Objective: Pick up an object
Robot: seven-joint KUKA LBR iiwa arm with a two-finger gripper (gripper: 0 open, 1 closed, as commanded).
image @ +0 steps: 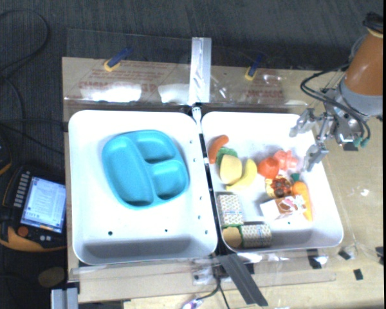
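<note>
At the near edge of the table (360,211), well below and to the left of the end effector (312,137), a patterned block (255,234) lies in the front of the right bin (321,234), with a checkered piece (229,209) just behind it. Far to the left of the end effector, a blue divided tray (145,166) sits in the left bin (90,237). Closer in, still left of it, are a small sausage (217,142), a green-topped piece (226,152), a pale yellow round piece (230,168) and a banana (248,172) touching one another. Just below and left of the fingers lie a red tomato (269,167) and a pink piece (284,159); beneath them a dark berry-like item (280,187), a carrot (302,197) and a white card (278,208). The end effector hangs over the bin's far right corner, fingers spread apart, nothing between them.
</note>
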